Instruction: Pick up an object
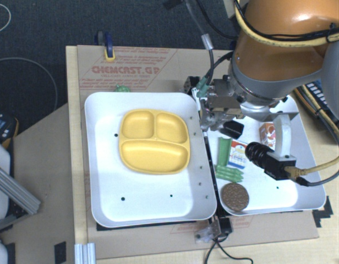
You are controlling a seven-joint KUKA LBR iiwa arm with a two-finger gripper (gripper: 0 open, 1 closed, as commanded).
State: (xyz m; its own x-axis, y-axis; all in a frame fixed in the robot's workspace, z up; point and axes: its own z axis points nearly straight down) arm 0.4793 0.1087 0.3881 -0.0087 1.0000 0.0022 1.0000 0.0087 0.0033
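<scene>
- Camera view, looking down at a slant, gave us two shallow white bins side by side: the left bin [103,191] and the right bin [301,194].
- We found a yellow divided tray [154,141] lying flat in the upper half of the left bin, with three compartments.
- We saw the grey arm [285,43], with its orange band, reaching in from the right and hanging over the upper part of the right bin.
- We placed the gripper [216,111] low at the upper-left corner of the right bin, just beside the wall shared by the bins; whether it gripped anything, we could not tell.
- We counted these things in the right bin: a green and white packet [231,158] near the left wall, a round brown disc [235,196] just below it, and a red and white packet [268,135] partly under the arm.
- We noted a black cylinder [263,155] on the arm, above the bin's middle.
</scene>
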